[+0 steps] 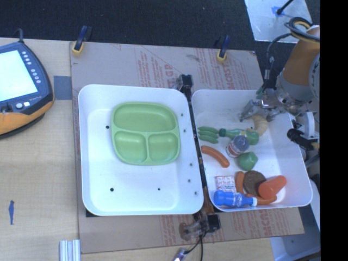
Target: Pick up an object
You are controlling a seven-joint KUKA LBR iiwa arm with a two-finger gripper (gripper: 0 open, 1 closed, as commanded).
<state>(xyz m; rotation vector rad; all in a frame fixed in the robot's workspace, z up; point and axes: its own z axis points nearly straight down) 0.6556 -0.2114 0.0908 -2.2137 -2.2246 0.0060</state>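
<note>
My gripper (260,109) hangs over the right bin (288,162) toward its 1 o'clock corner, fingers spread, nothing between them; a pale beige piece (261,125) lies just under the tips; at 7 o'clock from it sit a green pod (208,134), a small jar (238,144), an orange sausage (215,156), a green pepper (247,160); along the 6 o'clock wall crowd a blue bottle (232,200), a brown disc (253,181), an orange carrot (272,186); the left bin (98,189) holds a green divided plate (145,133).
</note>
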